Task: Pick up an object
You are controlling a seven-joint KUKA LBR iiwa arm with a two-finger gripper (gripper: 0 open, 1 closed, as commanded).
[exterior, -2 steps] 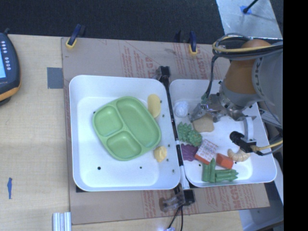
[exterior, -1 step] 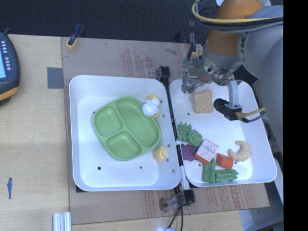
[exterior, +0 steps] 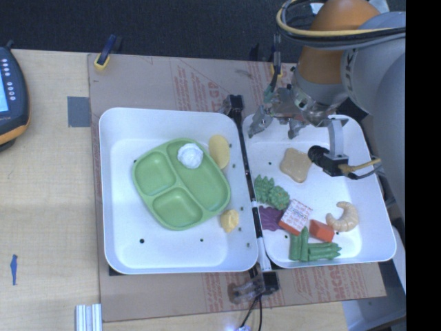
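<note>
**A:** Gripper (exterior: 275, 128) first: we see it hanging over the far rim of the right bin (exterior: 375, 185), its two fingers spread apart and grasping nothing.

**B:** Agreed, we read it as released. What do we find closest to it?

**A:** We make out a tan slice (exterior: 295, 164) lying flat on the bin floor, near the fingers but apart from them.

**B:** And nearer the camera in that bin we count a cluster. A leafy green piece (exterior: 271, 193) lies by the wall the two bins share. A purple piece (exterior: 270, 218) sits just beside it, and a red-and-white packet (exterior: 296, 216) touches the purple one.

**A:** We also note an orange-red piece (exterior: 321, 232) next to the packet and a bundle of green beans (exterior: 313, 250) at the near edge. A pale shrimp (exterior: 344, 216) curls toward the bin's right side.

**B:** In the left bin (exterior: 110, 205) we see a green divided plate (exterior: 180, 185), turned at an angle.

**A:** We spot a white lump (exterior: 190, 156) in its far compartment. A pale yellow piece (exterior: 218, 150) rests against the plate's far rim, and a smaller yellow bit (exterior: 229, 219) sits at its near right corner.

**B:** We cannot tell whether that smaller bit touches the plate.
</note>
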